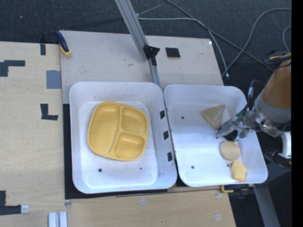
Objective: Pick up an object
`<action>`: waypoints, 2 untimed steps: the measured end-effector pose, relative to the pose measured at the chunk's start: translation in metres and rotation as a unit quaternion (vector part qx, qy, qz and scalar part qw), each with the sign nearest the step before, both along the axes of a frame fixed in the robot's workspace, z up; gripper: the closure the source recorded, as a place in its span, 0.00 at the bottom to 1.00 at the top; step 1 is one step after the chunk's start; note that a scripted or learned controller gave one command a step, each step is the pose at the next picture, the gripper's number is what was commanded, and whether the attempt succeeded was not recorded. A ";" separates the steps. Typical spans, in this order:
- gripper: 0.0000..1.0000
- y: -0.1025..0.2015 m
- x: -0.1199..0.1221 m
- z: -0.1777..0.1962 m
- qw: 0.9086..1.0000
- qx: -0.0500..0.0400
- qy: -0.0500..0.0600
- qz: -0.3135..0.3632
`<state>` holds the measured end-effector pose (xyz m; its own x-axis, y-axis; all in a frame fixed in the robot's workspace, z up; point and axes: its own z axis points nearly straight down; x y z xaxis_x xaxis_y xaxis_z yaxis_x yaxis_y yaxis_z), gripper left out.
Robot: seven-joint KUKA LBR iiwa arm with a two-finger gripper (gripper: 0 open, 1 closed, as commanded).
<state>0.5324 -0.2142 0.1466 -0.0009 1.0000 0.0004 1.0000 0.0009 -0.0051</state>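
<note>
In the right bin (199, 171) lie a tan wedge-shaped piece (214, 114) near the back, a pale round disc (230, 151) toward the front right, and a small yellow lump (239, 170) at the front right corner. My gripper (231, 129) hangs low over the bin's right side, between the wedge and the disc, just above the disc. I see nothing held in it. The arm with its orange band (278, 86) comes in from the right.
The left bin (80, 174) holds a yellow sectioned plate (118, 130). A slanted metal pole (130, 18) rises behind the bins. A blue and yellow clamp (63, 43) sits at the bench's back left. Cables run across the dark floor.
</note>
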 end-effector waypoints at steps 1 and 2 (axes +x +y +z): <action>0.00 -0.005 -0.010 -0.052 1.000 0.000 0.001 -0.001; 1.00 -0.004 -0.009 -0.039 1.000 0.000 -0.001 0.000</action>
